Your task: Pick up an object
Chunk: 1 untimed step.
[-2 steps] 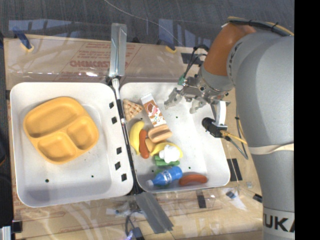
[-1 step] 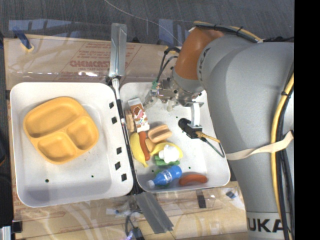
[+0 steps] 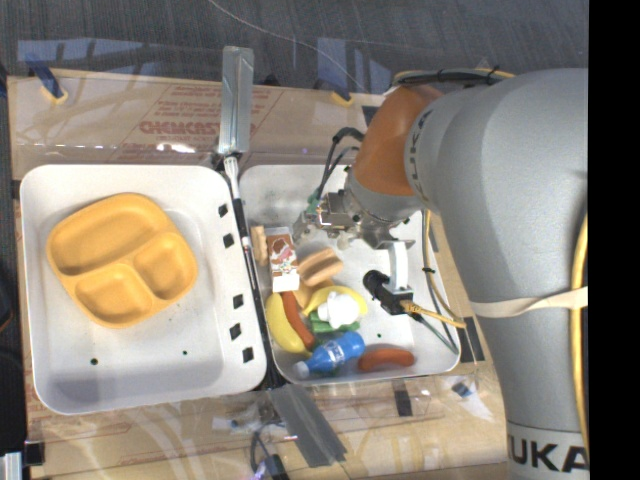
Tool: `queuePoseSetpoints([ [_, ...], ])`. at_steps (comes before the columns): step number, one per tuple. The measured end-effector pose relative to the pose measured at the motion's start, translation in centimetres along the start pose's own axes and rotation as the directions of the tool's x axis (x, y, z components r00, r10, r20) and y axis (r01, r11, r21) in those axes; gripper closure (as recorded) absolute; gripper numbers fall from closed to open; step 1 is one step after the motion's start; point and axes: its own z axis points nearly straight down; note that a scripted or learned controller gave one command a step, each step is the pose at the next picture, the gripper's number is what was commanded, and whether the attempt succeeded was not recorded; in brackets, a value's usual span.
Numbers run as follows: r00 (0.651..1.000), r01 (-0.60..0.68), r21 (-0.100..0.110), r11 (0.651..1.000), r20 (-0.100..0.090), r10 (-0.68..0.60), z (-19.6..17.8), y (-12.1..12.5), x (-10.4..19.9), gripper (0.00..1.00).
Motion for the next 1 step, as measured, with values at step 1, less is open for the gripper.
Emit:
queuePoseSetpoints([
  [1, 0.994, 0.109, 0.013, 0.994, -0.022, -0.108, 0.57, -5.11, -0.76, 0.00],
])
